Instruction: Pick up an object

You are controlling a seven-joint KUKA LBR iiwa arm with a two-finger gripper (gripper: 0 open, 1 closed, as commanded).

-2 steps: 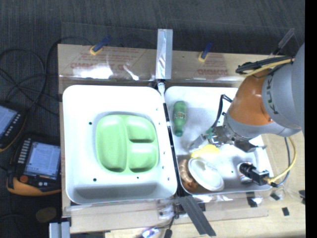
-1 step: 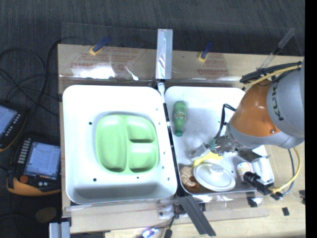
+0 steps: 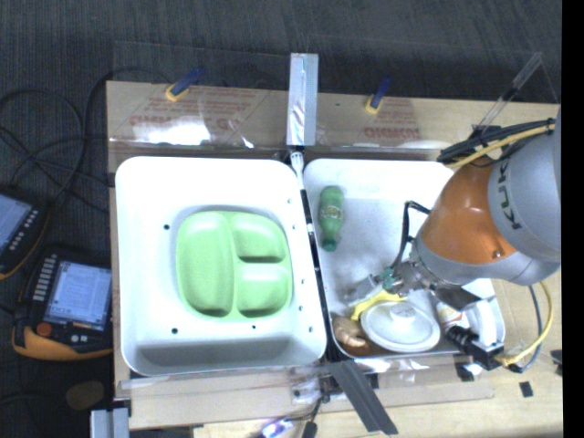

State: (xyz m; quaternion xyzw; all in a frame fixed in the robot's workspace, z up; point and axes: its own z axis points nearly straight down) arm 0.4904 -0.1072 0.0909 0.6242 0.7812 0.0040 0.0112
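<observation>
The tool point(image 3: 394, 279) (whether open or closed I cannot tell) hovers low in the right bin point(image 3: 365, 176), with the white lid point(image 3: 399, 326) just below it toward the near wall.

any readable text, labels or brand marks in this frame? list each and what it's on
"KU": grey arm casing at the right edge, letters cut off by the frame.
Green bottle label: too blurred to read.
Handheld screen left of the bench: too small to read.
Printing on the clear sheet behind the bins: illegible.
</observation>
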